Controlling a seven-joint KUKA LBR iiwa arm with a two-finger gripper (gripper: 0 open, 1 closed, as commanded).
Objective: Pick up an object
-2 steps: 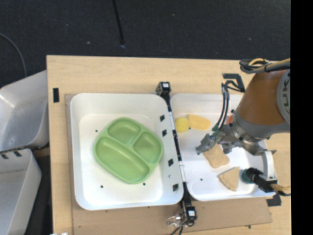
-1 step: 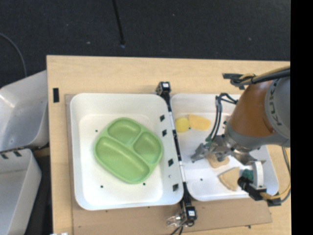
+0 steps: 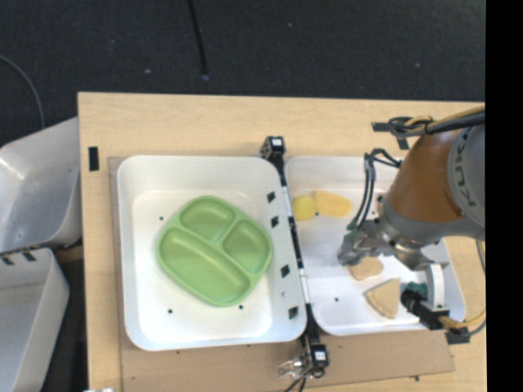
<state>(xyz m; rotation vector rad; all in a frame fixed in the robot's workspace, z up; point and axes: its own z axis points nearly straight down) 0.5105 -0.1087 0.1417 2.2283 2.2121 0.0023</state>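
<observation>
1. Camera view, looking down at a slant: my arm (image 3: 433, 190) comes in from the right side, grey body with the orange band bulging over the right-hand shallow white plastic bin (image 3: 327, 313). The wrist bends down and toward the left, so the tool end points at the bin floor around the middle of that bin.

2. My two-finger gripper (image 3: 353, 251) sits low, right at the floor, near the divider side of the bin. It's a dark, blurry lump from up here, so I honestly can't tell if it's spread or pinched, or whether anything is in it.

3. Just beside the gripper, on its lower right, lies a small tan flat bread-like piece (image 3: 367, 269). It looks like it's touching or nearly touching the tool tip, but I can't say it's being held.

4. A second tan wedge-shaped piece (image 3: 383, 300) lies further toward the near edge of the same bin, apart from the first one.

5. Up toward the far end of that bin there's a round yellow lemon-like object (image 3: 305, 208) with a pale yellow flat slab (image 3: 333, 204) right next to it, touching or almost. Both are well apart from my gripper.

6. The left-hand shallow white plastic bin (image 3: 139, 317) holds a green plastic plate with three compartments (image 3: 214, 250), lying flat around the middle.

7. Both bins sit side by side on the light wooden bench (image 3: 204, 125).
</observation>
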